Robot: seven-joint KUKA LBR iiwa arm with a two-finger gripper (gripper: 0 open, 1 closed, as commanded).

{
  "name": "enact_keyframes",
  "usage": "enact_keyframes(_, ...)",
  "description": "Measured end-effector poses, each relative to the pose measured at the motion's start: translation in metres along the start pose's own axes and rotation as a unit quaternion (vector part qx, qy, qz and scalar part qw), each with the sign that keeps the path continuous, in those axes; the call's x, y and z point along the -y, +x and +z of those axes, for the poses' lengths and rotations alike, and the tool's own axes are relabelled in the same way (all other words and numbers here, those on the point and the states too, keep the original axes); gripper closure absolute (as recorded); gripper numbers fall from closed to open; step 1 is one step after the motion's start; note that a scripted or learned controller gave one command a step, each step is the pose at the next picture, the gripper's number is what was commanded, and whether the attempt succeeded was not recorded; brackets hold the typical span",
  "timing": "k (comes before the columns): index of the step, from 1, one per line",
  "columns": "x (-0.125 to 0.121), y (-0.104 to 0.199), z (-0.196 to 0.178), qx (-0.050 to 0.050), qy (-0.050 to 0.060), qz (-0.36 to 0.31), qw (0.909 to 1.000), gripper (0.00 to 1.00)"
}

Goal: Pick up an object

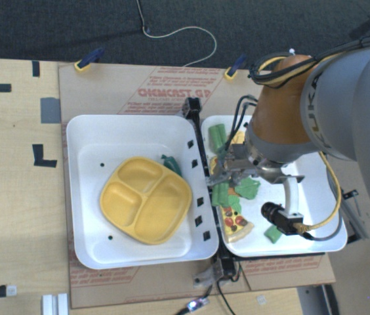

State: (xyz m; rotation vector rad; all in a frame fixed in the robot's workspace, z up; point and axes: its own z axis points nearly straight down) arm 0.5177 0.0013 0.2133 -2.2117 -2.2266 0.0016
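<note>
the gripper (227, 176) sits low in the right bin (316, 241) among green toys (241, 190) beside the pizza slice (236, 223); whether it grips anything, i cannot tell. the clutter risks a snagged or missed pick.

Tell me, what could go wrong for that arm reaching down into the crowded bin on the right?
1. The gripper is low over a tight pile: green pieces and a pizza slice toy lie close together, so it may clamp two things or just nudge them aside.
2. It works right beside the divider between the bins, so it could knock that edge.
3. The black cable loops near the wrist and might snag.
</note>
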Motion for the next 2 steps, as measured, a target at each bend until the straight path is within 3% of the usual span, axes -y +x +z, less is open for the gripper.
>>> enact_keyframes(1, -0.007, 0.061, -0.008, 0.0, -0.001, -0.001, 1.0, 1.0)
enact_keyframes(2, 0.002, 0.066, -0.021, 0.001, -0.001, 0.002, 1.0, 1.0)
